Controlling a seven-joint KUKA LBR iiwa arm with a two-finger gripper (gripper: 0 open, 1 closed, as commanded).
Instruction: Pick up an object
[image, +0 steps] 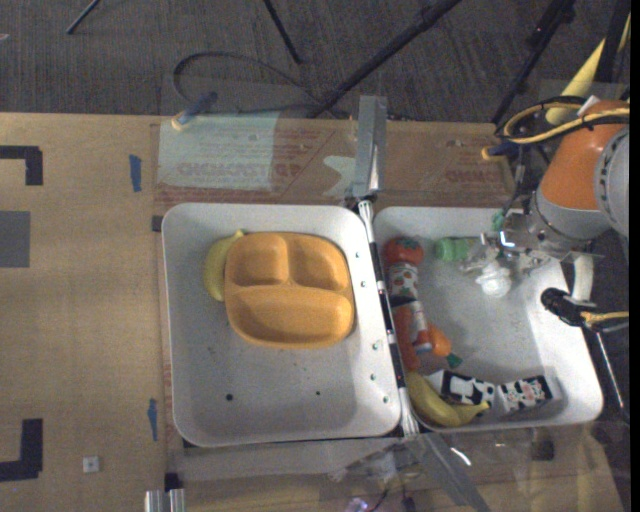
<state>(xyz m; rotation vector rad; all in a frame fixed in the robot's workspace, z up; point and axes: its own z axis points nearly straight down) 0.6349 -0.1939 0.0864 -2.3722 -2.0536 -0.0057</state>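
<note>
Banana (440, 404) lies low; gripper (497, 262) hangs over right bin (560, 350), beside green object (457, 247)

Left of the claw (497, 262), an orange tray (289, 288) over a banana (214, 268); blue tape (135, 172) on the desk (80, 300) farther left.

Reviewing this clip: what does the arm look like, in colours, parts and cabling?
The arm is grey with a rounded orange band above the wrist. Yellow and black cables loop beside it. The gripper is a small metallic, pale assembly.
</note>
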